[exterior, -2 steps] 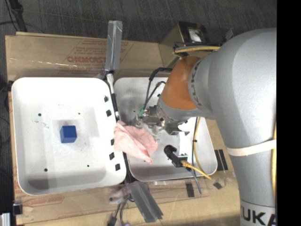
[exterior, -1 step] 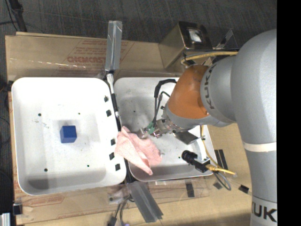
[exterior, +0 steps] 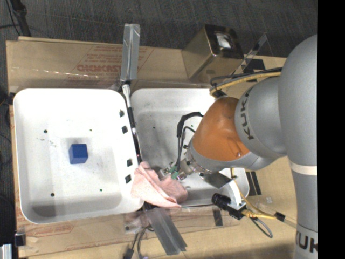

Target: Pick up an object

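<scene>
Soft pink crumpled cloth [exterior: 159,186] slumped over the right white bin's [exterior: 161,104] near-left corner. Gripper [exterior: 178,171] low beside it, likely reaching there. Can't tell how wide. Small blue cube [exterior: 78,153] alone in left white bin [exterior: 32,112].

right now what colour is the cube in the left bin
Blue; the cube shows plainly in the camera view.

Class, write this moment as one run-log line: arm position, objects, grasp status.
arm: over right bin | claw: beside pink cloth, lower-left corner | blue cube: left bin, untouched | grasp: unconfirmed
</scene>
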Robot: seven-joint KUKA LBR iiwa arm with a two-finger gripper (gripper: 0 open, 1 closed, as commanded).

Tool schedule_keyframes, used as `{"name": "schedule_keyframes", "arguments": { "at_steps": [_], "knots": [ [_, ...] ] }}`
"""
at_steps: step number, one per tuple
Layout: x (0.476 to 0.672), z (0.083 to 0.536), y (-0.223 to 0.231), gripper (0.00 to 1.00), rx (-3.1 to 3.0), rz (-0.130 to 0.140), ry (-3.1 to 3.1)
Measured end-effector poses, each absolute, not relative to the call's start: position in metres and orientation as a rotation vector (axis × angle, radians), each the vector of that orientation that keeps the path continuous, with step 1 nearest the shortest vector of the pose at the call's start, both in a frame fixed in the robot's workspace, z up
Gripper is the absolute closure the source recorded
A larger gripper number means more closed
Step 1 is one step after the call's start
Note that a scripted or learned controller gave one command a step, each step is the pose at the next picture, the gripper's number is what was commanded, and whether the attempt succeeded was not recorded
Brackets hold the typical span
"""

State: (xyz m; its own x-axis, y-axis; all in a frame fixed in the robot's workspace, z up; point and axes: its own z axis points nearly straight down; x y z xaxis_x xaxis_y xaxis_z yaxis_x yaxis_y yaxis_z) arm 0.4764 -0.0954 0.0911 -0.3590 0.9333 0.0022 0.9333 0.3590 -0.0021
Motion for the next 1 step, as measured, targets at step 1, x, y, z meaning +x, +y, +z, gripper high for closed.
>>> {"name": "schedule_keyframes", "arguments": {
  "at_steps": [1],
  "knots": [
    [0.4772, 0.1007, -0.0961, 1.00, -1.774, 0.000, -2.589]
  ]
}}
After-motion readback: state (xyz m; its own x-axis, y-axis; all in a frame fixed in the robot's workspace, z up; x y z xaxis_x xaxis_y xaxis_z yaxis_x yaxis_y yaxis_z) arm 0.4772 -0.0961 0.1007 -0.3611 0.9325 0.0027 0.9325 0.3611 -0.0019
